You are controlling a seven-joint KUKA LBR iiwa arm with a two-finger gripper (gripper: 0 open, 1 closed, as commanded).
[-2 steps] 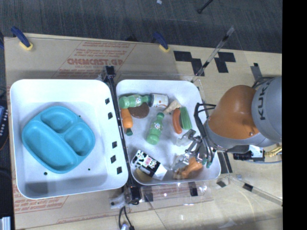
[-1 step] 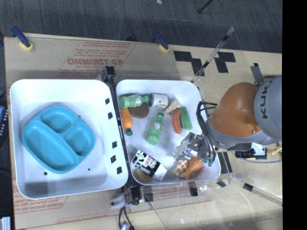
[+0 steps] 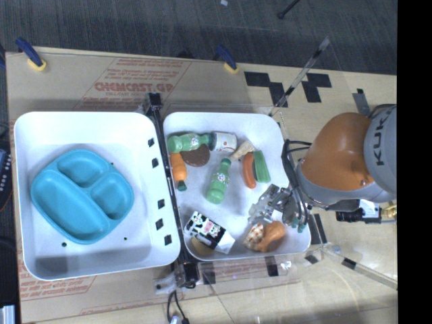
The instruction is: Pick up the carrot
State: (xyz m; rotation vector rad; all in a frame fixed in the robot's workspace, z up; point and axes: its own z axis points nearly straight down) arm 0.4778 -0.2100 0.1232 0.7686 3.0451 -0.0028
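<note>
Green bottle (image 3: 191, 142) and brown disc (image 3: 197, 156) crowd the carrot (image 3: 179, 170); below lies bare floor.

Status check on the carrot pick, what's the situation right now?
Gripper low in right bin, near corner, beside bread. Carrot untouched at bin's left wall. Green bottles and hot dog lie between.

A tan tabletop (image 3: 202, 79) printed with red lettering (image 3: 133, 86) and black squares (image 3: 287, 86) meets dark grey carpet (image 3: 135, 12) beyond; blue clamps (image 3: 31, 54) grip its far edge.
</note>
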